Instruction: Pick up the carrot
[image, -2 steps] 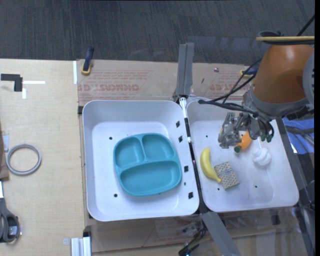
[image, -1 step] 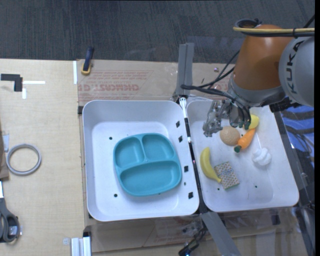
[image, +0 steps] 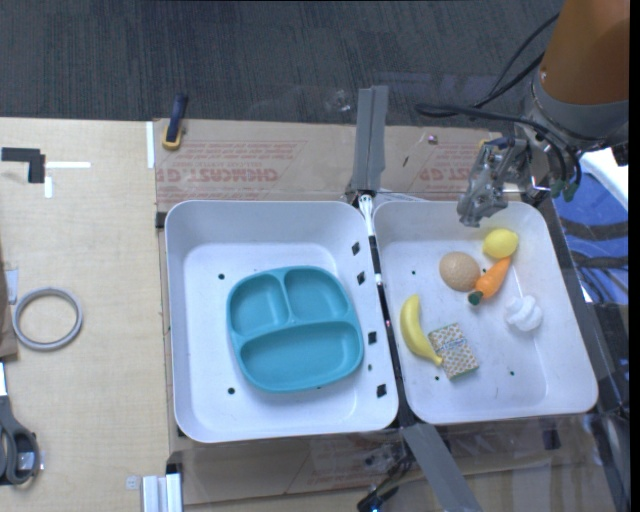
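Carrot, a small orange tapered toy (image: 492, 279), lies in our right white plastic bin (image: 560, 330), touching the tan egg (image: 459, 270); our grey two-finger gripper (image: 479, 200) hovers at its twelve o'clock, grip state unclear.

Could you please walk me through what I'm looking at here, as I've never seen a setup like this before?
This is one picture from a camera fixed above a workbench, looking down at a slant. The grey and orange machine at the upper right is a robot arm; its two-finger gripper hangs over the far edge of the right bin, with nothing visibly between its fingers.

Two shallow white bins sit side by side. The left bin holds a blue divided plate. The right bin holds the carrot, which is the thing to be picked up. It lies between a tan egg-shaped item and a lemon. Nearby are a banana, a small patterned block and a white item.

On the bench to the left lies a roll of tape.
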